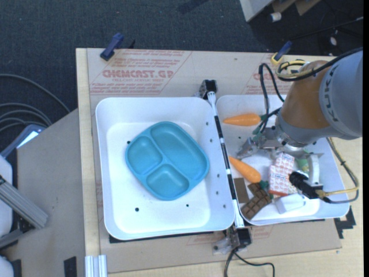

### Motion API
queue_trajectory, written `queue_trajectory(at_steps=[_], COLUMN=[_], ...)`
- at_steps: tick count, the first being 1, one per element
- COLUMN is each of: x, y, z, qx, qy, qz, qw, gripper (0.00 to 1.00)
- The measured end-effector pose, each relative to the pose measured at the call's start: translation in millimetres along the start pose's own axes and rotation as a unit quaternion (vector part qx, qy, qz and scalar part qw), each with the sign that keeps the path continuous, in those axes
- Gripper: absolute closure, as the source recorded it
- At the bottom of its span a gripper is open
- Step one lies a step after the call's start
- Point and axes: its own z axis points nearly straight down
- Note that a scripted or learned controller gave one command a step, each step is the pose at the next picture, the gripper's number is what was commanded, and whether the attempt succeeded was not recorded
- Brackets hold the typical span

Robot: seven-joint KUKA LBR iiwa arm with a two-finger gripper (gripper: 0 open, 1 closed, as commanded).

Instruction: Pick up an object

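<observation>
Desk (144, 68) carrying two white bins. The left bin (109, 154) holds a blue divided plate (166, 160). The right bin (331, 209) holds two carrots, upper (242, 119) and lower (245, 169), a chocolate bar (256, 201) and a patterned packet (282, 173). The arm (323, 103) enters from the right, its pincer (256, 146) low between the carrots; whether it is open or closed cannot be told. A sound grasp would likely centre on one carrot, clear of the bin wall.

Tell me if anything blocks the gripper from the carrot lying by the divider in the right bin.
Nothing visible does. The gripper hangs low in the right bin, just above and right of the carrot, with bare bin floor between them. The chocolate bar lies beyond it.
</observation>
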Motion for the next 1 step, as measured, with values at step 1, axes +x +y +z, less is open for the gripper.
queue_trajectory(at_steps=[1], x=[-75.2], y=[20.4], z=[-68.0], qx=[-0.002], qy=[-0.001], qz=[0.0], qw=[1.0], gripper=[0.0])
